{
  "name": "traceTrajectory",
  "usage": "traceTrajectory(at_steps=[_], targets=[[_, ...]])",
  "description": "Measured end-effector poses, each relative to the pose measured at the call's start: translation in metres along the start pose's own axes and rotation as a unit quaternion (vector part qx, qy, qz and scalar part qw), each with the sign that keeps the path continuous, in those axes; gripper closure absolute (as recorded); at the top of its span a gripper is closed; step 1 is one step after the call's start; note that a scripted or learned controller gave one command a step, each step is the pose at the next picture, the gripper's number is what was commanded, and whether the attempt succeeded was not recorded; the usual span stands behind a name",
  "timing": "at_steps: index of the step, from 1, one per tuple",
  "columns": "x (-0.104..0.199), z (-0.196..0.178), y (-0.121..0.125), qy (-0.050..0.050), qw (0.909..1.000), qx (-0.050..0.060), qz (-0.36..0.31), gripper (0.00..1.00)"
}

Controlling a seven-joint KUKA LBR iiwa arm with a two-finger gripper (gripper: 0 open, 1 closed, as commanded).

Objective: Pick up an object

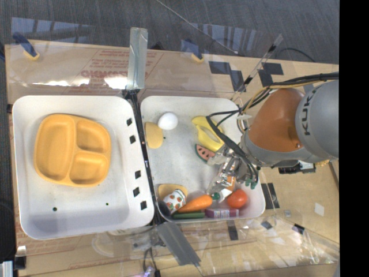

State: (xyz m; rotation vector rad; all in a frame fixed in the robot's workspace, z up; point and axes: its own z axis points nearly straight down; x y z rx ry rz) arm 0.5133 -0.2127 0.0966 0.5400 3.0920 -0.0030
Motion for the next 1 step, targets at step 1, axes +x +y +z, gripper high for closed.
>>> traceTrajectory(at_steps=[1], targets=[[0.0265, -0.0027, -0.0052, -0.012, 0.9988, -0.003, 0.047, 0.0]])
